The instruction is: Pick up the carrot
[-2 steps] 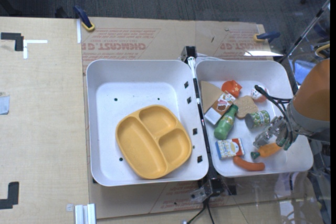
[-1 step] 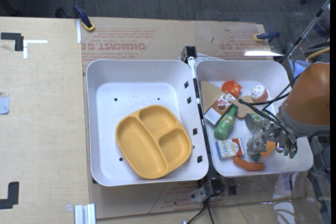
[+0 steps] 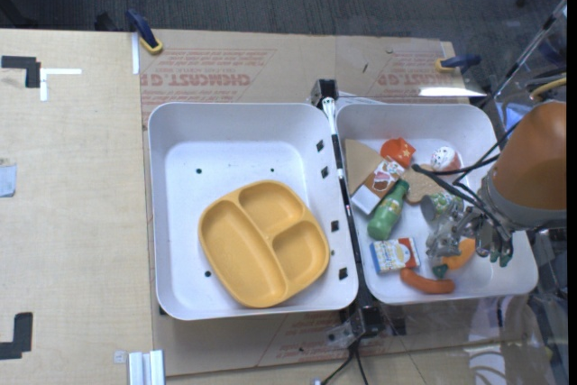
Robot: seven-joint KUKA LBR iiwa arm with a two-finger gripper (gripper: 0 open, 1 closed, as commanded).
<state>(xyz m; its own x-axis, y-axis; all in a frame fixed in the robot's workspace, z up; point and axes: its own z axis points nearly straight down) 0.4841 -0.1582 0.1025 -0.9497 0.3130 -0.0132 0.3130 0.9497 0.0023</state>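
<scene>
Two white bins sit side by side on the counter [image 3: 72,194]. Left bin [image 3: 171,194] holds a yellow divided plate [image 3: 263,241]. Right bin [image 3: 478,117] holds the clutter.

Tool [image 3: 451,239] is down in the right bin, near its front right corner, hanging from the arm's orange band [image 3: 539,156]. Metal parts and dark cables crowd the spot; cannot tell whether the tool is released or clenched. It sits right over the carrot [image 3: 458,255], but no clear view of a grasp.

Carrot: small orange piece with a green top, mostly hidden under the tool, at the right bin's front right. Just in front of it lies a red-orange sausage-shaped item [image 3: 427,284]. Left of it, a small printed carton [image 3: 393,255] and a green bottle [image 3: 388,214]. Farther back, a red and white pack [image 3: 391,160] and a white round item [image 3: 442,159].
</scene>
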